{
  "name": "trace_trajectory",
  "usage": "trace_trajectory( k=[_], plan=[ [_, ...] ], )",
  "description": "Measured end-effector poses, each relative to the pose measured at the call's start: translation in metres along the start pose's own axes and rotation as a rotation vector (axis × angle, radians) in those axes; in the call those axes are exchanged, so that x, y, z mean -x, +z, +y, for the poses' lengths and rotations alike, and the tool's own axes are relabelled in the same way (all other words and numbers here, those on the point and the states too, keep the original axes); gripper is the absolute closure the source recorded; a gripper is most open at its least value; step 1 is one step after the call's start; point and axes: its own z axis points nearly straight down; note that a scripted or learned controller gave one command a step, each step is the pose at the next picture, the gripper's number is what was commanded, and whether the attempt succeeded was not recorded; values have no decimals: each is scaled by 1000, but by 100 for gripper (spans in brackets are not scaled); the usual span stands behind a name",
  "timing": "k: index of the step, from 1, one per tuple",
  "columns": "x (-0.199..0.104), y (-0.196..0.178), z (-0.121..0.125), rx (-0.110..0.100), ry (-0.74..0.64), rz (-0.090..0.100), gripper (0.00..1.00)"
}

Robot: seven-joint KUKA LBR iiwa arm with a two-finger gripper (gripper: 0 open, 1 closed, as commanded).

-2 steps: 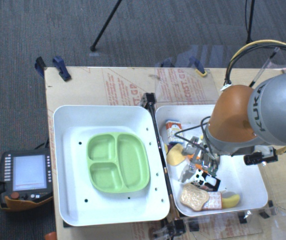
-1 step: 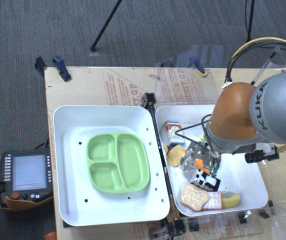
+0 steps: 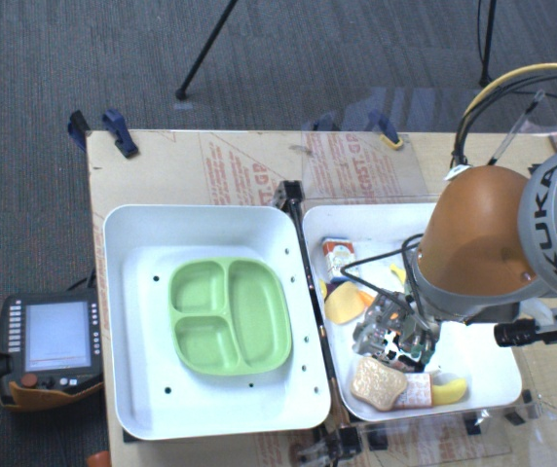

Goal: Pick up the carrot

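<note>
camera view has the arm low over the right bin (image 3: 508, 382), gripper (image 3: 395, 336) down among the toy food near that bin's middle. whether the jaws are open or closed, i cannot tell; cables and metal clutter hide them. no clear carrot either: an orange-yellow piece (image 3: 345, 304) lies just left of the gripper, toward the bin's left wall, too blurred to name. a bread slice (image 3: 379, 382) sits by the front edge, a small carton (image 3: 338, 255) near the back-left corner. left bin (image 3: 132, 251) carries the green plate (image 3: 230, 316). by my read, nothing is lifted, so grasp and lift remain.
</note>
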Motion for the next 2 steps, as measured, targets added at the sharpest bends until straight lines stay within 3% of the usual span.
trace_trajectory(
  k=[1,2],
  plan=[
    [-13,3,24,-2,-173,6,100],
    [-15,-104,34,0,-460,1,100]
  ],
)
